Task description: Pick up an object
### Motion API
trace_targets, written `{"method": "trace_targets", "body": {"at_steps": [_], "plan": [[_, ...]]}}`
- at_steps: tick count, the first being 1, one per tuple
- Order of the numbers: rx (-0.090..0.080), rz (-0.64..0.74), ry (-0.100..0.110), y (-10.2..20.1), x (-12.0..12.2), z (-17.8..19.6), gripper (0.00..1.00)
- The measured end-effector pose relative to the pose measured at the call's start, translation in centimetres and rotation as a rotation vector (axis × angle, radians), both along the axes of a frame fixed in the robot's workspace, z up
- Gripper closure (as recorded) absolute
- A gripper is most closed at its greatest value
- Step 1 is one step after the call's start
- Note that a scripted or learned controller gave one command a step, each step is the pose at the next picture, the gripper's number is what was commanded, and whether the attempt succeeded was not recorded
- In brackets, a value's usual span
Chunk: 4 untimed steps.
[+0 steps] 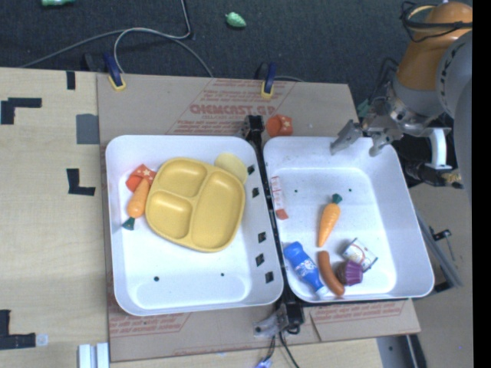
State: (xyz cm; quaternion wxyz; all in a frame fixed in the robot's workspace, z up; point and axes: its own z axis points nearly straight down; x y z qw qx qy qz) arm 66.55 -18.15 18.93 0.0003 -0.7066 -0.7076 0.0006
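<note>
carrot (329, 221), that's the thing sitting most in the open, so i'll hang everything off it. it lies near the middle of the right bin (406, 205), green top pointing away from me, clear white floor on every side of it. the gripper (358, 139) hovers well beyond the carrot's leaf end, over the bin's far rim, with its two fingers spread apart and nothing between them. nothing picked up yet, i'd say the task has barely begun.

towards me from the carrot's tip there's a crowd: a blue bottle (301, 265) and a brown sausage (330, 273) lying side by side, apparently touching, and just beyond the sausage a small purple piece (352, 273) tucked against a crinkly wrapped item (359, 251). that cluster is where i'd expect trouble. fingers coming down there could straddle two things at once, or shove one against the near wall and close on air.

the carrot has its own risk: it tapers, it's smooth, and if the fingers close along its length rather than across it, it could squirt out or roll.

far off to the carrot's left, in the left bin (123, 267), a yellow divided plate (196, 205) covers most of the floor with a second small carrot (138, 199) wedged beside it. reaching there means crossing the divider, and the plate is too broad and flat to pinch easily.
</note>
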Motion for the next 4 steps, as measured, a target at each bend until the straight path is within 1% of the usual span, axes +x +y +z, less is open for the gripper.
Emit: {"method": "trace_targets", "body": {"at_steps": [1,2,3,4], "plan": [[0.0,0.001,-0.002,1.6,-5.1,-10.3,0.0],[-0.001,0.0,-0.005,5.9,-7.5,-10.3,0.0],[-0.003,0.0,-0.006,5.9,-7.4,-9.3,1.0],[0.001,0.002,-0.003,12.0,-5.1,-0.4,1.0]]}}
